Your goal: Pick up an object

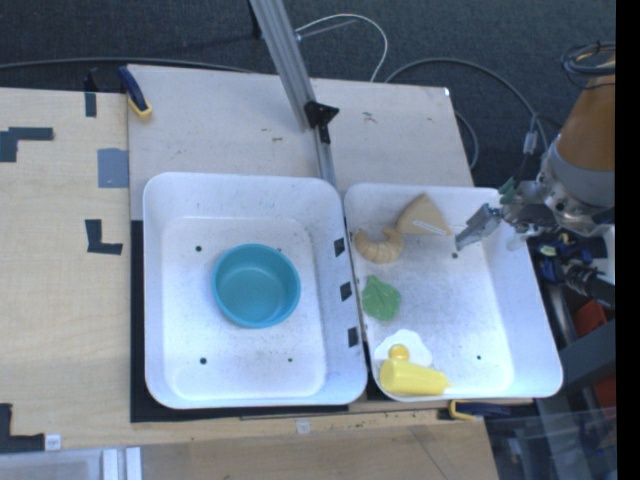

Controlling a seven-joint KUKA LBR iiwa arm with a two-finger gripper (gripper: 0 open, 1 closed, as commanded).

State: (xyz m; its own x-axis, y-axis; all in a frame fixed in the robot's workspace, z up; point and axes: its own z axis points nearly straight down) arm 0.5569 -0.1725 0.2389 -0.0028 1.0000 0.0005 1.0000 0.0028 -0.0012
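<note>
Over right bin [520, 318], near far edge: gripper [472, 231], finger spread unclear; croissant [378, 246], wedge [424, 214] just beside; bowl [257, 285] left.

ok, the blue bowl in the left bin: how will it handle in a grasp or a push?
The blue bowl looks rigid and probably light, likely plastic. It sits upright on a broad base, so a push should slide it, not tip it. Its smooth round wall may slip; a rim pinch seems safer.
</note>
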